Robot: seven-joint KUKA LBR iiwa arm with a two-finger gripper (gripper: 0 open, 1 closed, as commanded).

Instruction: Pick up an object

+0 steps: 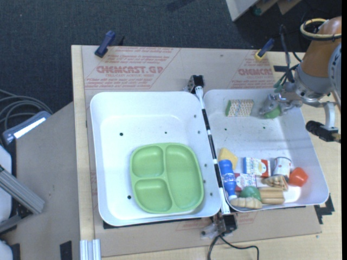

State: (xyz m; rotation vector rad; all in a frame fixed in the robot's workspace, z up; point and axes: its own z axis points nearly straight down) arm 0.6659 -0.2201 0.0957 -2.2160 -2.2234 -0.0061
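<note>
My gripper (270,107) hangs low over the far right corner of the right bin (271,140), below the grey wrist with its orange band. A small green object (274,113) lies right at its tip; I cannot make out whether it is gripped. Just left of it lies a speckled green-edged pad (239,108). Along the bin's near edge there is a heap: a yellow piece (227,157), a blue-and-white bottle (228,179), a red-and-white carton (254,167), a small can (281,166), an orange piece (298,176), a green ball (250,193) and tan bread-like sticks (272,196).
The left bin (100,112) holds a light green three-compartment plate (165,176) near its front. A black clip (196,82) joins the bins at the far end. Blue clamps (104,44) pin the cardboard sheet at the bench's back corners.
</note>
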